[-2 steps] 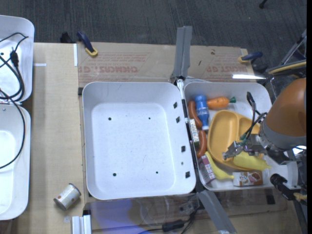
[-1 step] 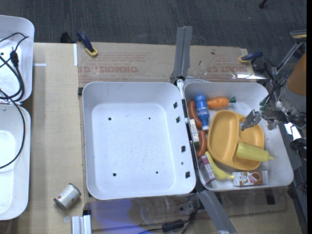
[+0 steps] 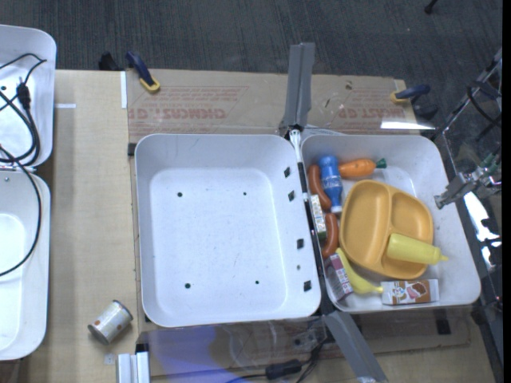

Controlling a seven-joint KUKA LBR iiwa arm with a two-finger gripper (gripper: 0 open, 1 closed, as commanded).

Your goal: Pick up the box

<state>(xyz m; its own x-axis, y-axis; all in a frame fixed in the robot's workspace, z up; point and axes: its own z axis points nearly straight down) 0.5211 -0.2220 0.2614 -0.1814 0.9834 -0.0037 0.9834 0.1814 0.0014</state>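
A robot gripper (image 3: pixel 447 196) hovers at the right bin's (image 3: pixel 447 162) far edge, whether spread or pinched I cannot tell. The box (image 3: pixel 409 292) lies untouched well off from it, beside the yellow plate (image 3: pixel 375 222); the pick-up remains undone.

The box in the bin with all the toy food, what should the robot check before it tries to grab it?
1. Box in sight, lying flat at the near edge of the right bin: ok.
2. Top of the box uncovered: ok.
3. Room around it: not ok. The banana lies close on one side, the bin wall on the other.
4. Yellow plate away from the box: cannot tell, its edge comes very near.
5. Claw above the box: not ok, it sits at the bin's right rim.
6. Claw open: cannot tell.
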